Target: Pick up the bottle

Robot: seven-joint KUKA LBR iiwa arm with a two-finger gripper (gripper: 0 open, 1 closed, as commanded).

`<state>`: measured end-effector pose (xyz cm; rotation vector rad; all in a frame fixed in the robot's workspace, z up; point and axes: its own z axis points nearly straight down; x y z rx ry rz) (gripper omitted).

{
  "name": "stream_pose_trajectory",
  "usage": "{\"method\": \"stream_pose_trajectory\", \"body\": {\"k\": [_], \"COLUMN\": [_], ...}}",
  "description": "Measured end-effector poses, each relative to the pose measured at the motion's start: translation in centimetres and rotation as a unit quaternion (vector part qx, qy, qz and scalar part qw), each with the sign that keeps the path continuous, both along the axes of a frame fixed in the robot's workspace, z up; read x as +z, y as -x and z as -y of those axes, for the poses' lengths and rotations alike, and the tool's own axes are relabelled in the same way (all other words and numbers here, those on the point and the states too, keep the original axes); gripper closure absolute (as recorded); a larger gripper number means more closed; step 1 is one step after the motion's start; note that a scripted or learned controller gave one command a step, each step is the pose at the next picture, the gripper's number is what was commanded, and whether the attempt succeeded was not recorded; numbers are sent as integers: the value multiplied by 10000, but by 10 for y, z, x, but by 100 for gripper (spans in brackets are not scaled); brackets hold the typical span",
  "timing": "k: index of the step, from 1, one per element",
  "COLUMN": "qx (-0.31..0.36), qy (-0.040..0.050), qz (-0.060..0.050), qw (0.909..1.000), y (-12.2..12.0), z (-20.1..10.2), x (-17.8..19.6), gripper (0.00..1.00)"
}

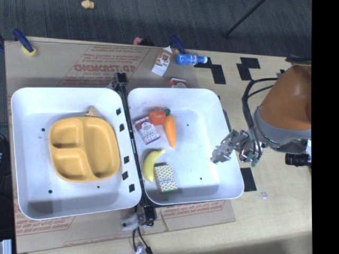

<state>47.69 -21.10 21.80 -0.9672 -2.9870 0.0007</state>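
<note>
My claw (225, 148), its spread beyond telling, hovers at the right bin's (225, 115) edge, so I should reach across the counter (254, 210) toward the blue bottle (189, 60) lying behind that bin.

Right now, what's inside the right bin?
The right bin holds a carrot, tomato, red packet, banana and green carton. The gripper hangs over its right edge, covering that patch.
</note>
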Motion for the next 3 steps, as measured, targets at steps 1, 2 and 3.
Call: {"method": "stream_pose_trajectory", "body": {"k": [1,2,3], "qx": [1083,2007,3163], "qy": [-6,-14,2], "qz": [-5,-14,12], "qw": [9941,9797,9487], "y": [0,0,0], "z": [0,-1,0], "x": [-2,-18,-14], "gripper": [100,100,100]}}
